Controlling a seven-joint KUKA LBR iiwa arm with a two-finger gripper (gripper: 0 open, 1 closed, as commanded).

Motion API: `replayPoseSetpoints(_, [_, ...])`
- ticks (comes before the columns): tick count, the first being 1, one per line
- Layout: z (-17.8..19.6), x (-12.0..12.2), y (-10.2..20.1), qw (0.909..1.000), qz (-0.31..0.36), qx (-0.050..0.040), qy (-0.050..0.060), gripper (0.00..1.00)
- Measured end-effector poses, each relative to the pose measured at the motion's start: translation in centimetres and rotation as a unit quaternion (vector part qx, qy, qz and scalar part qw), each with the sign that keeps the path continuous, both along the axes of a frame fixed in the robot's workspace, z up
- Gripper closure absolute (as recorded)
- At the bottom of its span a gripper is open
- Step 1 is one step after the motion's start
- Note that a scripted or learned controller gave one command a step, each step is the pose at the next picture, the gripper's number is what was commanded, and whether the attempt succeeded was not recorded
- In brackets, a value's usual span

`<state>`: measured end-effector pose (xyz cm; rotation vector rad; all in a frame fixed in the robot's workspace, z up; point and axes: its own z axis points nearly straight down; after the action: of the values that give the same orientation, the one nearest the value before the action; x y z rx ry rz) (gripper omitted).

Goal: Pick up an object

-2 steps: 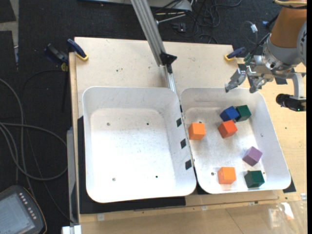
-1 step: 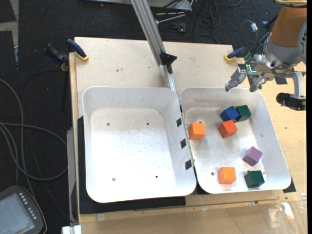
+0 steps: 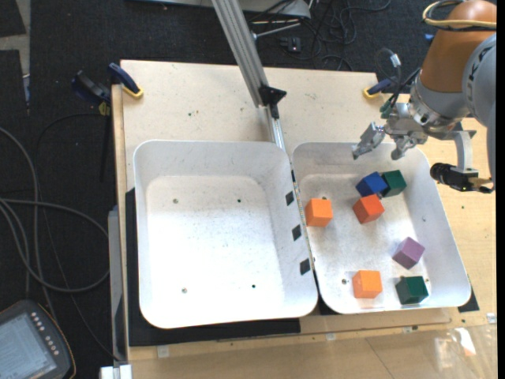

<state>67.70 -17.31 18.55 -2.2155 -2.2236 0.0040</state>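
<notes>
Down at the front of the right bin [image 3: 450, 235] sit an orange block [image 3: 367, 283] and a dark green block [image 3: 412, 289], loose and easy to reach. Farther back, the gripper [image 3: 384, 148] hangs with fingers spread and nothing in them, just above the blue block [image 3: 369, 185], likely its pick.

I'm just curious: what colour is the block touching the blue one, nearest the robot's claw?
Dark green, seen in the camera view, right beside the blue block.

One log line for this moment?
gripper: open, above right bin far end | holding: nothing | nearest: blue cube, green cube
</notes>
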Motion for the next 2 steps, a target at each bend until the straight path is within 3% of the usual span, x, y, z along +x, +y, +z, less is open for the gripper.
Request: replayPoseSetpoints(2, [-9.1, -0.1, 0.2, 1.0, 0.001, -0.0004, -0.002, 0.0])
